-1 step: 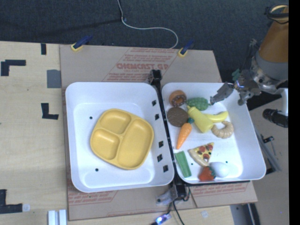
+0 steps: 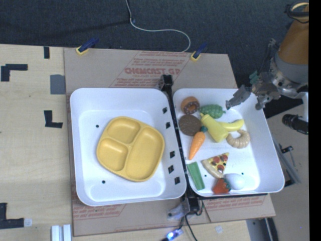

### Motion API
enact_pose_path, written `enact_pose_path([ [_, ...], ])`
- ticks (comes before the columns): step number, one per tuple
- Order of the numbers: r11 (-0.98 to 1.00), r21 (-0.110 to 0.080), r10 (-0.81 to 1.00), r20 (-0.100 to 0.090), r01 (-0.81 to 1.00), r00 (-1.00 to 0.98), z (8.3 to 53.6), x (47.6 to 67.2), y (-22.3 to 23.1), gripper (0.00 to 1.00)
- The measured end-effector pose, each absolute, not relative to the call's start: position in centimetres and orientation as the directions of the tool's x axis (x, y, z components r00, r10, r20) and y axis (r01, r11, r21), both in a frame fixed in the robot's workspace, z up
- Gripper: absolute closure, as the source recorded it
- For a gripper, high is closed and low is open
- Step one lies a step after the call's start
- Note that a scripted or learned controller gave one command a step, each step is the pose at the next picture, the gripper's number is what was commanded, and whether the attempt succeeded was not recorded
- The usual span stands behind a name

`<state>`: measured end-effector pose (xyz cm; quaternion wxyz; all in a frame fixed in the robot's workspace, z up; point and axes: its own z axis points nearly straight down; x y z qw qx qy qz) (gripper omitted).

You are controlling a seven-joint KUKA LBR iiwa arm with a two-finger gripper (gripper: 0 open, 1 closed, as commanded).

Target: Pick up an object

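The right bin [image 2: 268, 149] holds several toy foods. There is a brown donut [image 2: 190, 105], a green broccoli piece [image 2: 211, 111], a dark round cookie [image 2: 189, 125], a yellow banana [image 2: 220, 128] and an orange carrot [image 2: 196, 144]. Lower down lie a tan bagel [image 2: 237, 139], a pizza slice [image 2: 216, 164], a green stick [image 2: 195, 175], a strawberry [image 2: 221, 186] and a white egg [image 2: 235, 182]. My gripper [image 2: 244, 104] hangs over the bin's upper right corner, open, with nothing between its fingers. It is right of the broccoli and above the banana.
The left bin [image 2: 83, 134] holds a yellow sectioned plate [image 2: 131, 148]. A black divider [image 2: 173, 134] runs between the bins. A white cable [image 2: 155, 29] lies on the dark cloth behind the bench. The arm's orange band [image 2: 296, 34] is at the right edge.
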<state>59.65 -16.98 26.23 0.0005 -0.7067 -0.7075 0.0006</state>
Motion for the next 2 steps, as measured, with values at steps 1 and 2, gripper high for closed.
enact_pose_path([
  [1, 0.002, -0.007, 1.0, 0.001, 1.0, -0.002, 20.0, 59.9, -16.2, 0.0],
  [2, 0.003, -0.008, 1.0, 0.001, 1.0, -0.003, 13.8, 59.2, -15.5, 0.0],
])
